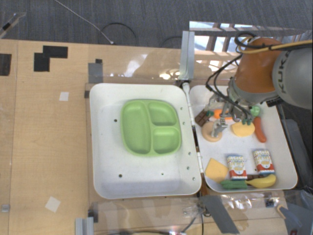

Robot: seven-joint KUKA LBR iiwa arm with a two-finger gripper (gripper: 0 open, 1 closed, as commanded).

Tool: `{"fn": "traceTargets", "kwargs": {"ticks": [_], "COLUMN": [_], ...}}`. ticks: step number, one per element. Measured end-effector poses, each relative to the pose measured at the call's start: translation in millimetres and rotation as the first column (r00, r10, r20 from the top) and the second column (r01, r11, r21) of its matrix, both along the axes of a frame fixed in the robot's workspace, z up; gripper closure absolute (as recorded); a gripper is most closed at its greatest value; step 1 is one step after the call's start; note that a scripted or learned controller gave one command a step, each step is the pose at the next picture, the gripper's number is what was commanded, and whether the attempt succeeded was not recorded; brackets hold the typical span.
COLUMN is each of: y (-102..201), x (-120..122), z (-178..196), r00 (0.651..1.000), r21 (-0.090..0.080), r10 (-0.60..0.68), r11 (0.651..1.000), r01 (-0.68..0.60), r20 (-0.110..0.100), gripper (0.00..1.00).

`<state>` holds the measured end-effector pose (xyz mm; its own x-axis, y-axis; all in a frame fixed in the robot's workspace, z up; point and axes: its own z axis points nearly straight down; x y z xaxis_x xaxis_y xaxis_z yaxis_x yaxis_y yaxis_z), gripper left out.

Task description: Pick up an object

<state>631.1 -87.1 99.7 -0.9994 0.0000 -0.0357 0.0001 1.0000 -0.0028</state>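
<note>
Two shallow white bins side by side on the wooden bench: the left bin [105, 180] and the right bin [288, 173]. In the left bin, one green divided plate [149, 127] with three compartments, lying flat near the middle, nothing on it. In the right bin, a scatter of toy food: two small cartons [236, 166] standing side by side near the front, one banana [261, 181] touching a green pod-like piece [234, 184] along the front wall, one yellow wedge [216, 169] just left of the cartons, one pale yellow lump [243, 129], one red-orange sausage shape [259, 129] beside it, one tan round disc [212, 132], one brown block [202, 117] against the dividing wall. Small orange and green bits near the wrist, partly hidden and too small to name. Over the back half of the right bin, the grey arm with its orange band [257, 65], covering much of that bin's rear. Gripper [221, 127] low above the tan round disc, apparently touching or nearly so; finger spread hard to make out, so cannot tell whether wide, narrow or clamped. Nothing seen lifted between the fingers.
</note>
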Motion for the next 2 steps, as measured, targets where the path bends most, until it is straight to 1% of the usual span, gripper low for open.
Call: {"fn": "traceTargets", "kwargs": {"ticks": [1,2], "y": [-2.3,-2.0], "x": [-1.5,13.3], "z": [-0.3,-0.5], "r00": [0.999,1.0], "r21": [0.003,0.001], "r10": [-0.043,0.01], "r11": [0.999,1.0], "r01": [0.043,-0.01], "r20": [-0.001,-0.01], "gripper": [0.0,0.0]}}
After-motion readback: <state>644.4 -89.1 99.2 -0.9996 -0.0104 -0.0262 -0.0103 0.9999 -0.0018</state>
